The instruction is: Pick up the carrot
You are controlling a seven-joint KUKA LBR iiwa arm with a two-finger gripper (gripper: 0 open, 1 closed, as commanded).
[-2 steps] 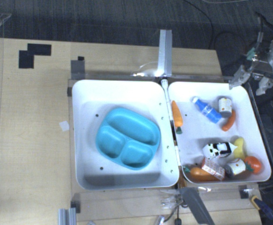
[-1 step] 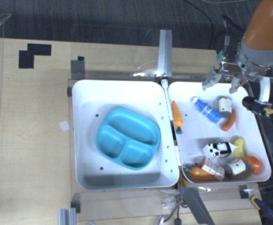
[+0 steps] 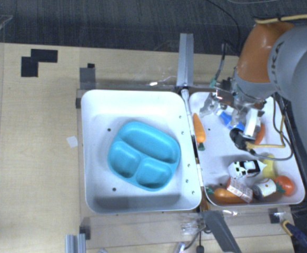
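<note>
The carrot is a slim orange piece with a small green end. It lies lengthwise against the left wall of the right bin, near the divider between the bins. My gripper hangs over the upper middle of that bin, to the right of the carrot and apart from it. Small blue and white pieces sit right under the gripper and blur its outline. The grey arm with its orange band reaches in from the upper right.
The left bin holds a blue divided plate. Along the right bin's front edge lie a black-and-white toy, a yellow piece, an orange-red ball and an orange item. A black cable loops below the gripper.
</note>
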